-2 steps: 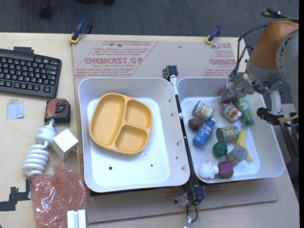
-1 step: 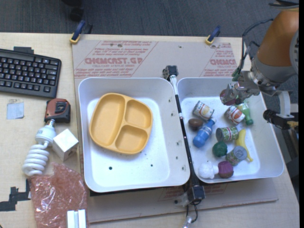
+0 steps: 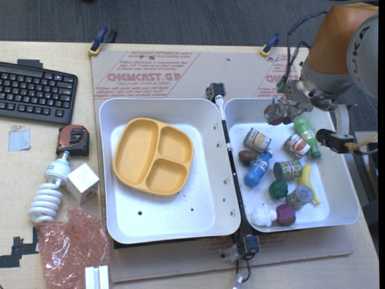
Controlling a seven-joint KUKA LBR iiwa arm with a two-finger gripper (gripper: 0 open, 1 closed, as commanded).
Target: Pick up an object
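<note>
Grey arm [image 3: 340,47] with orange band entering at two o'clock, wrist bent downward, gripper [image 3: 280,110] above right bin [image 3: 343,212], jaw state indiscernible

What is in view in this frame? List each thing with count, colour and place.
bins: 2, white, side by side on the bench
divided plate: 1, yellow, left bin
small items: about a dozen, mixed colours, right bin; include a blue bottle, a green bottle, small cans
keyboard: 1, black, far left
tape measure: 1, orange-black, left of bins
spiral bulb: 1, white, left of bins
clamps: 2, blue-yellow, board's far corners
arm: 1, grey-orange, right
tool: 1, dark, over right bin's far edge
</note>
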